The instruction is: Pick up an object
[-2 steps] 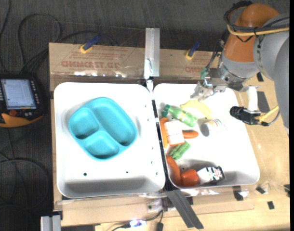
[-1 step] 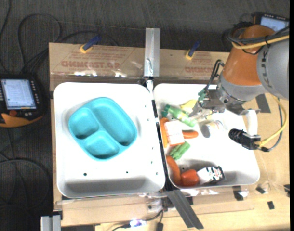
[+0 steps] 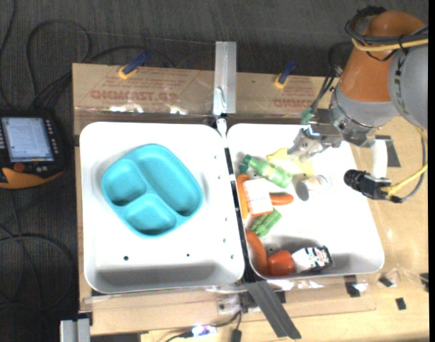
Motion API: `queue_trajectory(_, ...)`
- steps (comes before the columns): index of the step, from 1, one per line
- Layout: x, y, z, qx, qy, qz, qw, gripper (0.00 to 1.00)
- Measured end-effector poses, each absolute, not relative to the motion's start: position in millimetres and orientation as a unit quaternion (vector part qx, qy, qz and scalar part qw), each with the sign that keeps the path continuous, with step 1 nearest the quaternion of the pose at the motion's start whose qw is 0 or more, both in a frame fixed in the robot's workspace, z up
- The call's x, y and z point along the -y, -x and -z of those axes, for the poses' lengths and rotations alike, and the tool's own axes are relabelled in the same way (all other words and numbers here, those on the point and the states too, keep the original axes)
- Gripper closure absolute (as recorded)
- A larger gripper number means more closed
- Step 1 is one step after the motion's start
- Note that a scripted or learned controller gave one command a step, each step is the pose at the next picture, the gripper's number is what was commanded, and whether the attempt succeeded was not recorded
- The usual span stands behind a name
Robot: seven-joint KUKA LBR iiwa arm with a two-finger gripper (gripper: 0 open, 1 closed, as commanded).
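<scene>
Gripper (image 3: 308, 142) position is seen in the upper part of the right bin (image 3: 360, 244), right of centre in the frame, low over the white floor; whether it is parted or closed cannot be told, and nothing can be made out in its grasp. No object has been lifted yet, so the step in hand is judged to be the approach.

Candidate objects are clustered along the left side of that bin. Nearest the gripper, a green bottle (image 3: 262, 168) lies tilted, with a pale yellow piece (image 3: 283, 154) just above and right of it. Below these a white and orange box (image 3: 259, 197) is found, then a small green item (image 3: 266, 221), and at the lower edge a red tomato-like piece (image 3: 280, 263) beside a black and white toy (image 3: 312, 258).

For the next move, a short shift down and left toward the bottle, then a descent and a closing, is thought to be called for.

Further left, a blue divided plate (image 3: 153, 189) rests in the left bin (image 3: 103, 262).
</scene>
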State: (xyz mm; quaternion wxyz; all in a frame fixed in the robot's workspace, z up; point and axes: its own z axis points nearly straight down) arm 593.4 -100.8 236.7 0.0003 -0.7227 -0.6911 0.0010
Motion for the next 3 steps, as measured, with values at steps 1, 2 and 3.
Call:
queue_trajectory(1,25,-571.0,-241,0.667,0.745,-0.0014,0.001,1.0)
queue_trajectory(2,53,-556.2,-240,0.727,0.687,-0.0018,0.0,1.0)
queue_trajectory(3,15,-528.8,-213,0.74,0.673,-0.0017,0.001,1.0)
